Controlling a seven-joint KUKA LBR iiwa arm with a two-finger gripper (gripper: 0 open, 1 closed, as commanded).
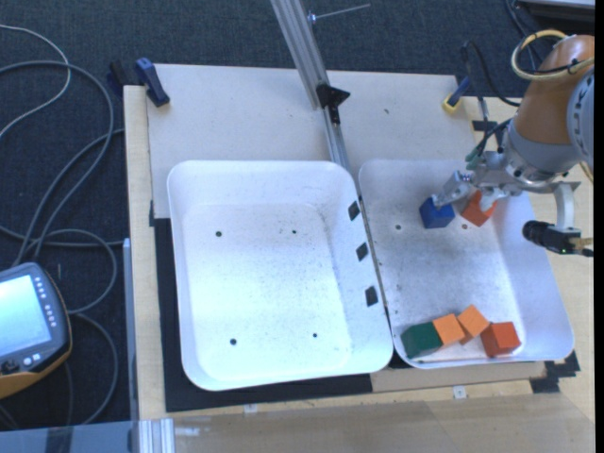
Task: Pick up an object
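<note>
Starting at the left, we see the left bin (264,272), white and speckled, with nothing for us to take from it. Moving across the divide, we come into the right bin (415,281), where all the candidates sit. Along its near edge a row lies close together: a green block (422,338), then two orange blocks (449,329) (473,321) touching each other, then a red-orange block (501,339) at the end.

Further up we find a blue block (436,213) and, just beside it to the right, a red block (478,209), and here is the gripper (469,189), hanging right over this pair. Whether it grips anything, or how wide it stands, we cannot tell from this angle.

Our read on handling: these look like small, rigid, light blocks with flat faces, unlikely to deform or break, though smooth sides could slip. We'd take the blue or red one across two opposite flat faces, squarely, not on the corners. Their closeness is the risk: a finger could nudge the neighbour.
</note>
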